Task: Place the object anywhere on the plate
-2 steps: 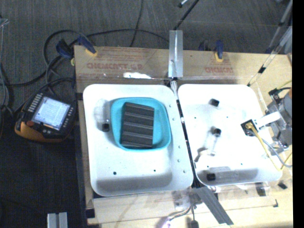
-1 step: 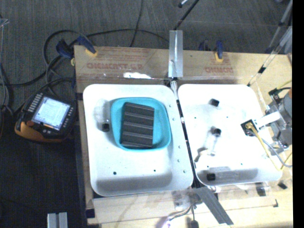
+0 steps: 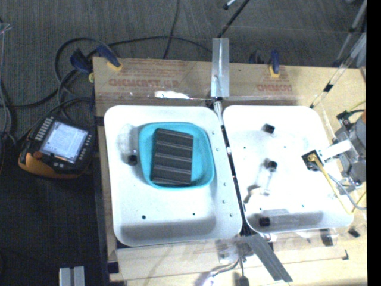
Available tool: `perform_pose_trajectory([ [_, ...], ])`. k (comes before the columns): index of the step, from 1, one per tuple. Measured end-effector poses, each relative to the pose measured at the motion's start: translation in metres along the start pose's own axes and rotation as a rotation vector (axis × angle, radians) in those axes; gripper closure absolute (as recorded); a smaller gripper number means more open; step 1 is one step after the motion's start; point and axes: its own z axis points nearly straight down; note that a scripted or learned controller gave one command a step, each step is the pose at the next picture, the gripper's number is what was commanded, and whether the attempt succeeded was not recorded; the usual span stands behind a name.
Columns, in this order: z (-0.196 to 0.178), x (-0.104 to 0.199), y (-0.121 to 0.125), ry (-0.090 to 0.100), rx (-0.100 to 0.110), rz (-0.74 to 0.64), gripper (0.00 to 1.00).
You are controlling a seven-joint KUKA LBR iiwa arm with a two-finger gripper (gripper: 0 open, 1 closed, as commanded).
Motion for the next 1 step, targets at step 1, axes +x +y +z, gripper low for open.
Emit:
perform_pose_trajectory([
  [1, -0.1831, 0.0, 0.0008, 0.003, -0.004, 0.001, 0.0],
])
